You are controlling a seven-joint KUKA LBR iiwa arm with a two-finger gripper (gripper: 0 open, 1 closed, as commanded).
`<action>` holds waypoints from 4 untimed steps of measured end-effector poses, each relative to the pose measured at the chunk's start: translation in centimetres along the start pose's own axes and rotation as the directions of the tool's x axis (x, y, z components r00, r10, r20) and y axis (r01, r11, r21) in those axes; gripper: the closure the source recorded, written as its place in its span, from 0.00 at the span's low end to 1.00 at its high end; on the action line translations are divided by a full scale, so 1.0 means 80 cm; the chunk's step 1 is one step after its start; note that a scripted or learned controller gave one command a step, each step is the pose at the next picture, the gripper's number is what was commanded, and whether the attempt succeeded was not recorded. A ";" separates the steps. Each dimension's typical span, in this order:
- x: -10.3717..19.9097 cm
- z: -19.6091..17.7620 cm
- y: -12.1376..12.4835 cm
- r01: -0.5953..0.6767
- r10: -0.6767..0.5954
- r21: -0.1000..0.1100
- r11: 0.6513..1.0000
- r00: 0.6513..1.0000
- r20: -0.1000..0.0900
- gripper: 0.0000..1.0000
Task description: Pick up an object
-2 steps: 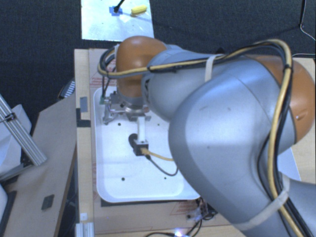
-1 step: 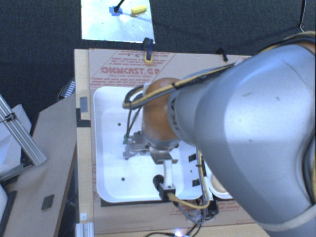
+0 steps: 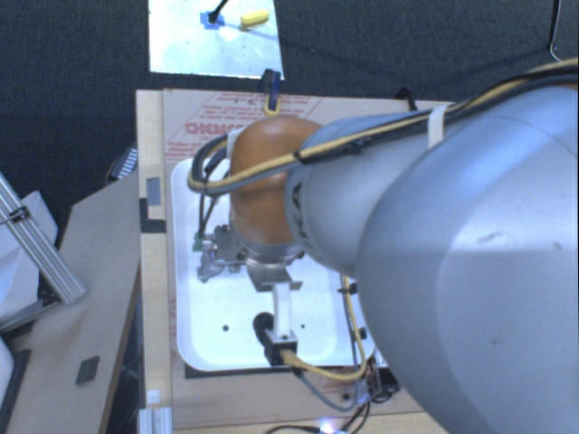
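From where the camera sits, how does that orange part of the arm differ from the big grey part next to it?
The orange band is rounded, smaller in the view and sits over the white bin. The grey arm segment looks far larger, paler and glossier, and it covers the right side of the picture. A yellow cable runs along both.

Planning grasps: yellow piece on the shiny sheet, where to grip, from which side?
Probably mid-length on the yellow piece, across its short width, coming from above: it lies flat and elongated on the shiny sheet, with a blue bit near its left end.
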State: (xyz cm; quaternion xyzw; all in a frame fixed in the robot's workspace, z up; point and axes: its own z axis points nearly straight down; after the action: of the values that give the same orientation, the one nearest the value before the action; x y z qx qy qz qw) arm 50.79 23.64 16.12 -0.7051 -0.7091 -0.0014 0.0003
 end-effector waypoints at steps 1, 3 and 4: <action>-0.038 0.101 0.077 -0.007 0.007 0.000 1.000 1.000 0.004 0.00; -0.043 -0.015 0.012 -0.005 0.005 0.004 1.000 1.000 0.002 1.00; -0.030 -0.219 -0.018 0.002 -0.002 -0.013 1.000 1.000 -0.006 1.00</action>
State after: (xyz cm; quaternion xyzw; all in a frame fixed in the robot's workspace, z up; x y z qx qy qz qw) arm 49.34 21.19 33.65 -0.7045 -0.7097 -0.0081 -0.0022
